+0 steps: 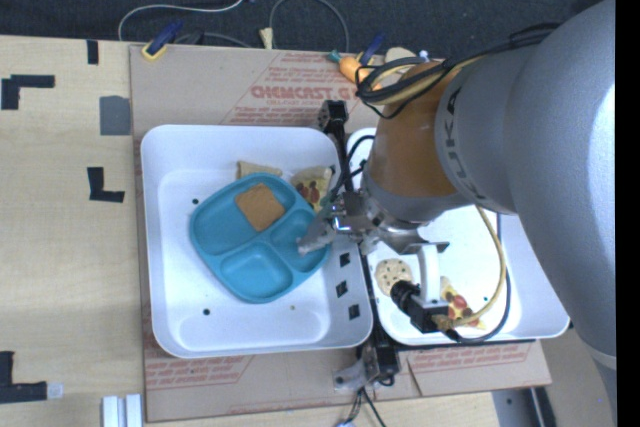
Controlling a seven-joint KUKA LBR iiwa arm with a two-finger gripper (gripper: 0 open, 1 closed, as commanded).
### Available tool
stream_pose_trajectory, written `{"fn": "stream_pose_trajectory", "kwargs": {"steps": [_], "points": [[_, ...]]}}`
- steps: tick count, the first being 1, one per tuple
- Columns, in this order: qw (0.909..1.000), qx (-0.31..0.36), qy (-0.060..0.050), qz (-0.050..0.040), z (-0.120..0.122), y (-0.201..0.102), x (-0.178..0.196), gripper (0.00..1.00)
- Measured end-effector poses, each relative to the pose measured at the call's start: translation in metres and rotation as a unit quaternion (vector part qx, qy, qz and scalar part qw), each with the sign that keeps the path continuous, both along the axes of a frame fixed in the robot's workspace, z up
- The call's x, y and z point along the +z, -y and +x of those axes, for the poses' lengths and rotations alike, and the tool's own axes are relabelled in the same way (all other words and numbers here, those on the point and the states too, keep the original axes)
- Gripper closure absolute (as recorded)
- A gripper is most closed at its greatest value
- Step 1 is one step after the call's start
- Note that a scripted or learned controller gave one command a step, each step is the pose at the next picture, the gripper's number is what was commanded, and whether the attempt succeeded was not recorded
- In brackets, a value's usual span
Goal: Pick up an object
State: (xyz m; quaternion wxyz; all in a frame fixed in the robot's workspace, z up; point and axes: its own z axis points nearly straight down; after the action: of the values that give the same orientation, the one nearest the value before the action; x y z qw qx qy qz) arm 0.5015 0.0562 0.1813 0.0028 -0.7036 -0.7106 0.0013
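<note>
One blue tray (255,243) lies in the left bin (165,215), a brown slab (260,206) in its upper compartment. Gripper (318,233) sits at the tray's right rim; its state cannot be determined. Verify a firm hold before lifting.

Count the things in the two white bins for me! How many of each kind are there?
Blue divided plate: 1
Brown toast-like slice on the plate: 1
Tan flat pieces behind the plate, partly hidden: 2
Round spotted cookie-like piece in the right bin: 1
Red and yellow piece in the right bin, partly hidden: 1
Total: 6
</note>
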Motion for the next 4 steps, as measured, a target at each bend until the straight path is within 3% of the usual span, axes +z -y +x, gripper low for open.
{"fn": "stream_pose_trajectory", "kwargs": {"steps": [1,2,3,4], "points": [[1.0,-0.008,0.001,-0.0022,-0.017,0.062,0.003,0.0],[1.0,-0.008,0.004,-0.0038,0.029,0.15,0.018,0.0],[1.0,-0.007,0.001,-0.0014,-0.018,0.192,0.003,0.0],[1.0,-0.004,0.004,-0.0014,-0.017,0.179,0.05,0.0]]}}
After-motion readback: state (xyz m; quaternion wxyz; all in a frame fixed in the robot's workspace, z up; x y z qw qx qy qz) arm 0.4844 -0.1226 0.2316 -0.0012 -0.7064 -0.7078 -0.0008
